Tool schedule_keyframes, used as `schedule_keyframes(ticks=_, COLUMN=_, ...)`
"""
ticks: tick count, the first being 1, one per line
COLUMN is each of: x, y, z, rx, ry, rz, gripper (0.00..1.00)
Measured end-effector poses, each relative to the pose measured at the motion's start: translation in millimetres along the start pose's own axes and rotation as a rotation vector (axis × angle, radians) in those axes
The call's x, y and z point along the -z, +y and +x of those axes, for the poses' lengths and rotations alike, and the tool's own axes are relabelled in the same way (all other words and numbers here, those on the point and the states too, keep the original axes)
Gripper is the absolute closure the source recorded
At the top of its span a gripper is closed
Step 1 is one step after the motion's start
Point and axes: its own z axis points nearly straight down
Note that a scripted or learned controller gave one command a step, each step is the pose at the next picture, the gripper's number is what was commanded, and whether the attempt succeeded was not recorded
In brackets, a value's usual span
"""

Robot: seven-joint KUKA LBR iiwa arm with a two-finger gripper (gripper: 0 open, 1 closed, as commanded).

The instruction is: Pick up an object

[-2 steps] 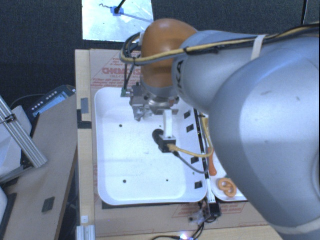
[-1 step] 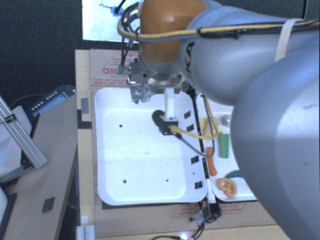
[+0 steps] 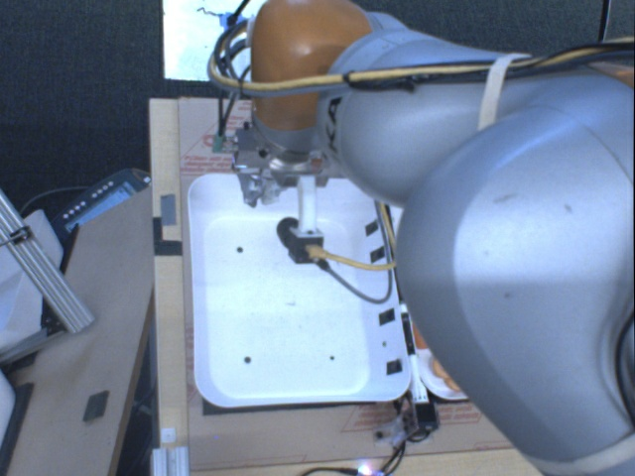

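My gripper (image 3: 256, 188) hangs over the far left corner of the left white bin (image 3: 288, 355), just under the orange band (image 3: 298, 53) of the arm. It sits close above the bin floor near the back wall. I see nothing between it and the floor. The bin floor shows a few small dark dots. The big grey arm covers nearly all of the right bin. An orange and white thing (image 3: 438, 373) peeks out below the arm at that bin's near left corner.
A wooden bench edge (image 3: 167, 266) runs along the left of the bin. Left of it are a grey metal rail (image 3: 45, 276) and a dark handheld device (image 3: 99, 198). A white sheet (image 3: 193, 28) hangs on the back wall.
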Motion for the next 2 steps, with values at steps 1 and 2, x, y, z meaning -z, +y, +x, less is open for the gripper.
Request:
schedule_keyframes(ticks=1, x=115, y=27, z=0, rx=0.001, ry=0.003, rz=-0.009, gripper=1.0)
schedule_keyframes(ticks=2, x=8, y=23, z=-1, rx=-0.004, ry=-0.003, rz=0.011, gripper=1.0)
